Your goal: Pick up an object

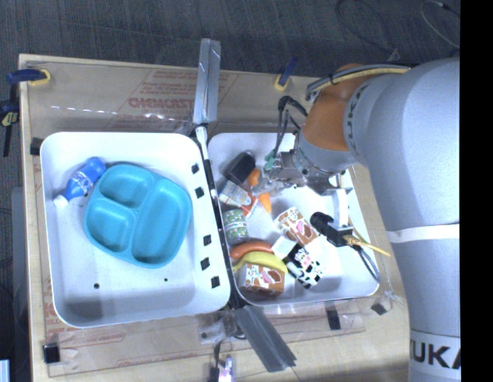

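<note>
Our arm (405,134) over two white bins.
We see a wooden table (111,86) on dark carpet (111,14); a blue tray (139,213) lies left; whether the fingers grip, we cannot tell.

bins (119,297): smooth white plastic, slight sheen | divided tray (139,213): glossy blue plastic | bench (95,78): pale matt wood under clear film | arm (413,157): smooth grey satin shell, orange band (326,118) glossy | floor (151,14): dark rough carpet
</note>
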Tool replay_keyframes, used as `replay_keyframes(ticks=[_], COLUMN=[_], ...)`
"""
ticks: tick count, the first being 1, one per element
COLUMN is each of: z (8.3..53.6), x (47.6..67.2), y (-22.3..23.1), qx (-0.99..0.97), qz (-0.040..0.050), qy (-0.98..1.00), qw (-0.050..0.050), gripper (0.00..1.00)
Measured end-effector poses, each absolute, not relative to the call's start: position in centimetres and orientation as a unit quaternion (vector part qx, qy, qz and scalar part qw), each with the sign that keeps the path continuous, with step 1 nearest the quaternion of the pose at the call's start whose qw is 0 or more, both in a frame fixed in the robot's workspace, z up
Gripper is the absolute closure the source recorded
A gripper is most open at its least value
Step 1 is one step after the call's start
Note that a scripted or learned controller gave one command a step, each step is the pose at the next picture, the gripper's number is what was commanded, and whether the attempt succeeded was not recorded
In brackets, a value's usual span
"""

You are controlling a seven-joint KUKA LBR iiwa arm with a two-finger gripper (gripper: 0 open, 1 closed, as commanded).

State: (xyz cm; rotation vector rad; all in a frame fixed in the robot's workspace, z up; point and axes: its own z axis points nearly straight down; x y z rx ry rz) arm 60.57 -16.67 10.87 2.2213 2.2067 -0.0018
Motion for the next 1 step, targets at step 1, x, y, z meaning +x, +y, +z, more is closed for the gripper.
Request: replay_keyframes(ticks=[1], z=[21.22], x=[64.18], y=[-11.15], qx=[0.729], qz=[-0.0006], qy=[0.685], qw=[-0.001], gripper=[1.0])
